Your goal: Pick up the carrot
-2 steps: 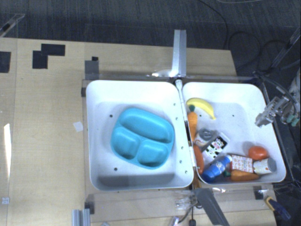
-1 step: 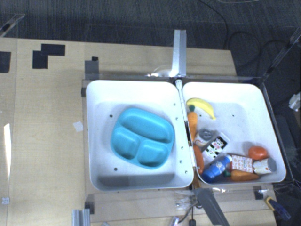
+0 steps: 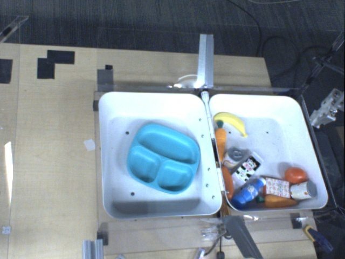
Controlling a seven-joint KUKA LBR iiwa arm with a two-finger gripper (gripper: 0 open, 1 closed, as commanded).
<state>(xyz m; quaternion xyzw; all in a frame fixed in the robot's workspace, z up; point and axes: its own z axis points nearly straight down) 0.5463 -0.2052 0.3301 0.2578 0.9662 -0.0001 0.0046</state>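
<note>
A long orange carrot point(image 3: 220, 140) with a green top lies along the left wall of the right bin point(image 3: 280, 104), just below a yellow banana point(image 3: 230, 122). A second orange piece point(image 3: 228, 182) continues down the same wall. Another carrot-like orange item point(image 3: 280, 201) lies by the bin's front rim. A pale grey metal part that looks like my gripper point(image 3: 326, 109) sits at the right edge, outside the bin's right rim and far from the carrots.
The right bin also holds a grey object point(image 3: 234, 155), a black-and-white box point(image 3: 247, 167), a blue bottle point(image 3: 247, 193), a red-and-white packet point(image 3: 277, 188) and an orange-red round item point(image 3: 295, 174). A blue divided plate point(image 3: 161, 156) lies in the left bin point(image 3: 116, 144).
</note>
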